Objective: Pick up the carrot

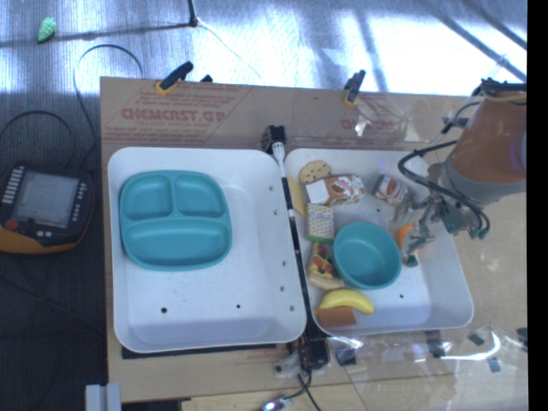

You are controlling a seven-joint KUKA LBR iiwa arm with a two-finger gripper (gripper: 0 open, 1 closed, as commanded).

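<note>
The carrot (406, 230) shows as a small orange piece in the right bin (445, 306), just right of the teal bowl (366, 254). The gripper (417, 238) is down at it, touching or nearly so; whether the fingers are apart or clamped I cannot tell. A banana (346, 300) lies below the bowl. The left bin (205, 315) holds a teal divided plate (175, 219).

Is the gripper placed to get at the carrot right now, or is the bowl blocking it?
Probably yes. The gripper is already down at the carrot, in the gap right of the bowl. The bowl sits close beside it but not over it.
</note>
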